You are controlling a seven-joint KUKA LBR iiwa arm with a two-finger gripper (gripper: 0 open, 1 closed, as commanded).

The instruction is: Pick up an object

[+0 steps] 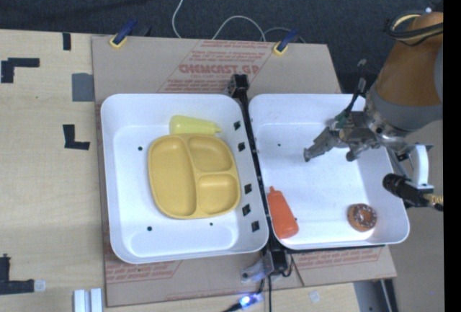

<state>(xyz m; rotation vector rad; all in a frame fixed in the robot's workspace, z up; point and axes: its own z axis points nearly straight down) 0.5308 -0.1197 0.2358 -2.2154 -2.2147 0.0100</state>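
Observation:
My gripper (330, 153) hangs over the right bin (317, 112), fingers spread apart with nothing between them. An orange carrot-shaped toy (282, 212) lies against the right bin's left wall near the front. A brown donut (361, 217) rests in the front right corner of that bin, well below the gripper. In the left bin (122, 116) sits a yellow divided plate (193, 175), and a yellow banana-like piece (193, 125) lies just behind it.
The bins stand on a cardboard sheet (216, 65) held by blue and yellow clamps. A white cable (238, 22) loops behind the bins. The divider with black clips (247, 159) runs between the two bins.

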